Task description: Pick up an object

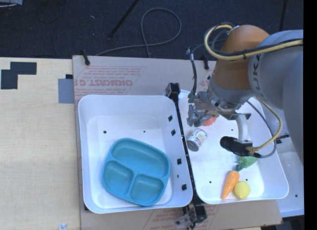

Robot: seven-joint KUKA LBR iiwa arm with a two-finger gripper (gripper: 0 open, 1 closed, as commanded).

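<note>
Bench (34, 140): one; it carries both bins side by side, so we judge one arm can serve either.
Arm (277, 70): one, reaching in from 3 o'clock.
Bins: two, left bin (94, 110) and right bin (277, 174).
Plate (134, 170): one, blue, flat at the left bin's 6 o'clock.
Hand (197, 117): one, low at the right bin's 11 o'clock; we cannot tell whether it is spread or pressed together.
Can (196, 139): one, on its side just at the hand's 6 o'clock.
Carrot (230, 183): one, at the right bin's 6 o'clock.
Ball (242, 189): one, yellow, just beside the carrot.
Red thing (211, 121): one, at the hand's 3 o'clock; we judge it the likely pick.
</note>
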